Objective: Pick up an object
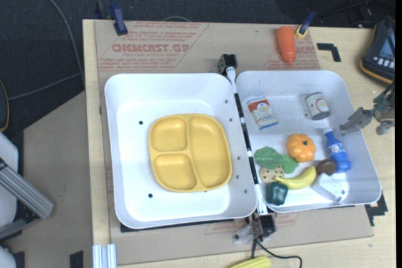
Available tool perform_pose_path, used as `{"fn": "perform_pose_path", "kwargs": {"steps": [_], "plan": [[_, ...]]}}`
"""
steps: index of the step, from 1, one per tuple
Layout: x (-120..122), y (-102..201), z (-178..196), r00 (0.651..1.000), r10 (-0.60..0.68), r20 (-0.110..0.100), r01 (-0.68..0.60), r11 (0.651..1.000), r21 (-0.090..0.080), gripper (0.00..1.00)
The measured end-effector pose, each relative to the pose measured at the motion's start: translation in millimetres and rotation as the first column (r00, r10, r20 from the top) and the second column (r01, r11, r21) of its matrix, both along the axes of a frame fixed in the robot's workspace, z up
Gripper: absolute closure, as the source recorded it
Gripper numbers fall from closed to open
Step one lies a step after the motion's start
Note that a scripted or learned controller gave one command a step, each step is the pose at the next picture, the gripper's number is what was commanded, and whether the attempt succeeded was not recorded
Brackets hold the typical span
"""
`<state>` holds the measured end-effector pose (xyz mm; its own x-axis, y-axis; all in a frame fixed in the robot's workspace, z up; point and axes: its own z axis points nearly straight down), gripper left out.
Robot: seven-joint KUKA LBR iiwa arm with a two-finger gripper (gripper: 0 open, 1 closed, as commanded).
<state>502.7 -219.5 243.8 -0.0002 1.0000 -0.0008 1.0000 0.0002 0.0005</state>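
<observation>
The right bin holds several small things: a white and red carton, a grey can, an orange pumpkin, a blue bottle, a green leafy piece, a banana, a dark green object and a brown piece. My gripper hangs over this bin's right rim, just right of the can and above the blue bottle. I see nothing held in it.
The left bin holds a yellow divided plate. An orange carrot lies on the bench behind the right bin. A white piece sits in the right bin's front corner.
</observation>
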Motion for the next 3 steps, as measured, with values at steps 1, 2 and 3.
{"fn": "perform_pose_path", "kwargs": {"steps": [1,2,3], "plan": [[80,55,-154,1.0,0.001,-0.002,-0.001,1.0,0.002,0.0],[32,94,-160,1.0,0.0,-0.002,0.0,1.0,0.002,0.0],[-4,123,-160,1.0,0.0,-0.002,0.0,1.0,0.002,0.0]]}}
